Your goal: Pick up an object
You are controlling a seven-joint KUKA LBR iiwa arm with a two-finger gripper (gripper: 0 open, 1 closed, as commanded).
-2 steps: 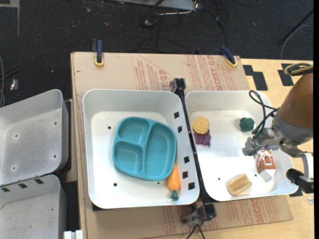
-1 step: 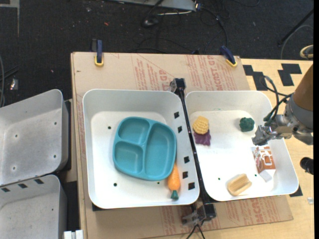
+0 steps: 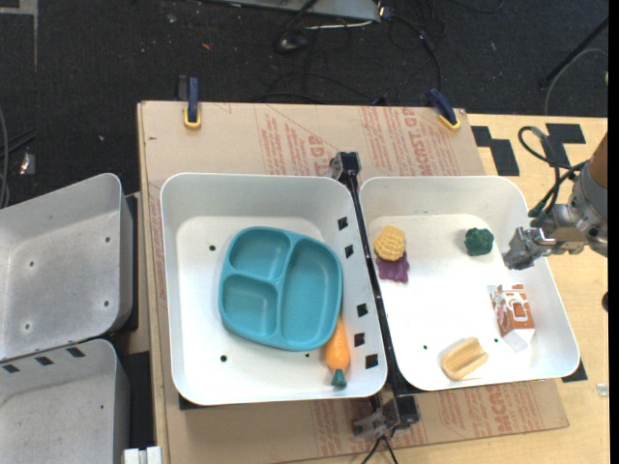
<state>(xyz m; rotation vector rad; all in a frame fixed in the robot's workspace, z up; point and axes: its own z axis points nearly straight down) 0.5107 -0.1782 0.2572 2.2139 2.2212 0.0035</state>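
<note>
Two bins, arm at the right edge

Two white bins sit side by side on the desk. Left bin [image 3: 184, 288] holds a teal tray [image 3: 280, 288] and a carrot [image 3: 337, 352]. Right bin [image 3: 435, 196] holds a corn cob [image 3: 390, 243], a purple piece [image 3: 393, 268], a green ball [image 3: 479, 241], a carton [image 3: 513, 312] and a bread roll [image 3: 464, 359]. The gripper [image 3: 522, 249] hangs over the right rim, near the ball.

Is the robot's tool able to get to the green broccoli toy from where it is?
Probably yes. The tool sits at the right bin's right edge, and the green broccoli toy lies just beside it with bare bin floor between.
</note>
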